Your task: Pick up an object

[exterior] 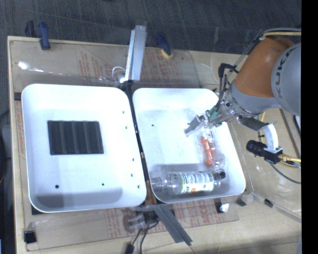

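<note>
My gripper (pixel 196 125) hangs over the right part of the right bin (pixel 164 93), on the arm that reaches in from the right. Just below it lies a small orange item (pixel 207 149) in clear wrapping, near the bin's right wall. I cannot tell whether the gripper touches it. A clear plastic bottle (pixel 186 182) with a label and a dark cap lies on its side along the bin's near wall. A black ridged rectangular block (pixel 75 137) lies flat in the left bin (pixel 69 90).
A metal bar (pixel 136 52) stands at the back where the two bins meet. Blue clamps (pixel 43 34) hold the board's far edge. The bins' rims meet along the middle (pixel 138 142).
</note>
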Robot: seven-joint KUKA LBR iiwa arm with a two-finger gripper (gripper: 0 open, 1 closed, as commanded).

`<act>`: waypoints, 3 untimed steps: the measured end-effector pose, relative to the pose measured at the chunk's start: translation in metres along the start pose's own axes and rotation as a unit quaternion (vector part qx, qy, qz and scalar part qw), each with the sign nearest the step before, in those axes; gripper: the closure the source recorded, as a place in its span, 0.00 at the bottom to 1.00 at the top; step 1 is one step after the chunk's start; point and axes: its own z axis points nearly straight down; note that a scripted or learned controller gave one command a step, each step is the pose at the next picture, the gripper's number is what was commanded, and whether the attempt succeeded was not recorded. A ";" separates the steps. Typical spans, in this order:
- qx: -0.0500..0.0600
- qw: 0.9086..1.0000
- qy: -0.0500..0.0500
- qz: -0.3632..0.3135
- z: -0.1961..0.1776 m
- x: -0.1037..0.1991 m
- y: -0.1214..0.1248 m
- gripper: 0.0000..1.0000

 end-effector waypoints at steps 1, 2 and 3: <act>-0.001 0.999 -0.001 -0.036 0.004 -0.002 0.013 0.00; -0.001 0.999 -0.001 -0.042 -0.008 -0.002 0.011 0.00; 0.002 0.999 0.001 -0.045 0.058 -0.002 0.014 0.00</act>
